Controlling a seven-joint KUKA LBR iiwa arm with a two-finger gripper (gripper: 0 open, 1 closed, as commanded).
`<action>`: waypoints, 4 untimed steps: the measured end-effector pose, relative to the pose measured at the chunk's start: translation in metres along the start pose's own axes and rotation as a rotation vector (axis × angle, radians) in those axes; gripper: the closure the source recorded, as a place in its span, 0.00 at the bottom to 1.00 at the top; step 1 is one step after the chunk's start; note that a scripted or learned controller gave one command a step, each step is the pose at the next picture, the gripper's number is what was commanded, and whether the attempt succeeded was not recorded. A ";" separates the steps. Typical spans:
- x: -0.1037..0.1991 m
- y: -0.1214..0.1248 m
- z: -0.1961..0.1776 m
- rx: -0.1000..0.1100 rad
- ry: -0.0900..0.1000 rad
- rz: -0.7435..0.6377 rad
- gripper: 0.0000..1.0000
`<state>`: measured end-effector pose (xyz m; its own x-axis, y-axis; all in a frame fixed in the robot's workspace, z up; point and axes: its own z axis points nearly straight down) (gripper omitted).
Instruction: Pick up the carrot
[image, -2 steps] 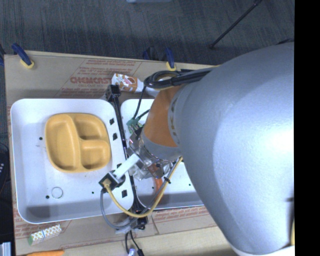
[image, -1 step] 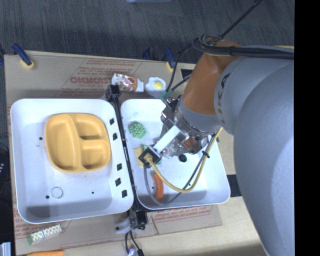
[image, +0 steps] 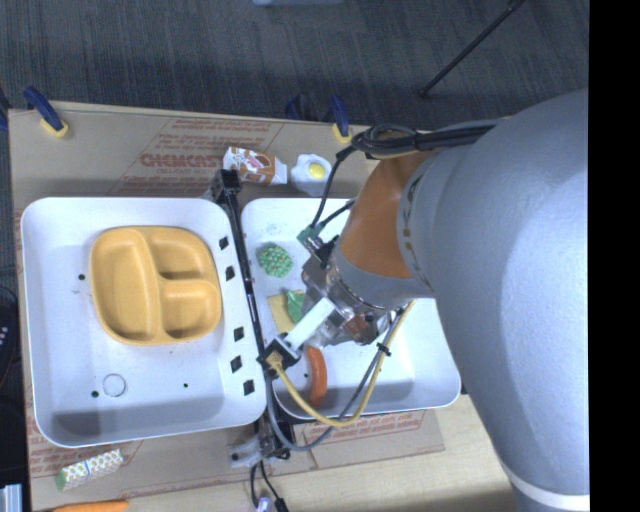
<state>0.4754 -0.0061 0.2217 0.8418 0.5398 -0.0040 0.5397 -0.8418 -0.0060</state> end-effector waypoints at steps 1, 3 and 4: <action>0.009 -0.013 -0.095 -0.002 0.002 -0.035 1.00; 0.028 0.042 -0.088 -0.004 0.003 -0.125 1.00; -0.021 0.032 0.006 0.000 -0.001 -0.098 1.00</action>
<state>0.4752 -0.0441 0.2161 0.7847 0.6199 -0.0039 0.6199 -0.7847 -0.0064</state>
